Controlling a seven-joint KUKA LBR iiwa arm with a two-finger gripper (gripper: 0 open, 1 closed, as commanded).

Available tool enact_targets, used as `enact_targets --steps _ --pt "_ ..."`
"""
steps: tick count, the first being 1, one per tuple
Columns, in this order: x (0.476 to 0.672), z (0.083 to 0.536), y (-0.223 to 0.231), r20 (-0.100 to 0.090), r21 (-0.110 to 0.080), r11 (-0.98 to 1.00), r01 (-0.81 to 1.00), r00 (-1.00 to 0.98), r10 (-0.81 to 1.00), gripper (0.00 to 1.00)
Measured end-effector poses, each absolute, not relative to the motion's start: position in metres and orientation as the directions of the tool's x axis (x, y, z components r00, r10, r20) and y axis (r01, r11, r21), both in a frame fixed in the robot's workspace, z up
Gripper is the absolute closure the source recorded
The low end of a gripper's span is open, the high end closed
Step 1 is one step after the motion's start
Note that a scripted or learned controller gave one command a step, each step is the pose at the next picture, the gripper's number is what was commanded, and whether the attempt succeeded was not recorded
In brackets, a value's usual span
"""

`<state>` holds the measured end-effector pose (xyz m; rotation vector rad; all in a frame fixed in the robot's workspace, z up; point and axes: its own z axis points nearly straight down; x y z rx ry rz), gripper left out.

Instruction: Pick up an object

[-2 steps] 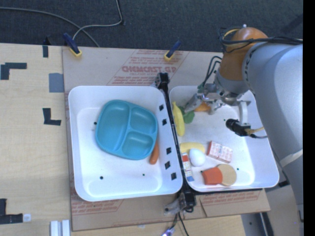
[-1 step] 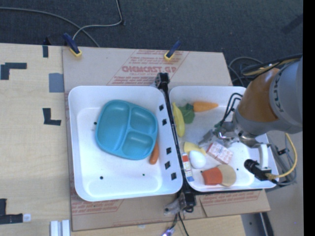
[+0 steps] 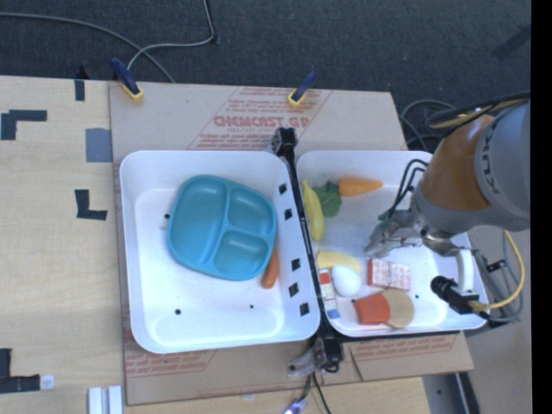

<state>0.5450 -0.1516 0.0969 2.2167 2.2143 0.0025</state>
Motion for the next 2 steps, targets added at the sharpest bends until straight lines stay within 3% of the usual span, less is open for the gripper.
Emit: enact_targets --steps 1,2 --pt "0.545 0.097 -0.152 -0.005 0.007 -0.001 1.0 0.001 1.0 0.0" --pt "0.6 0.087 -0.11 -0.007 0.006 -0.001 1.0 0.001 1.0 0.0"
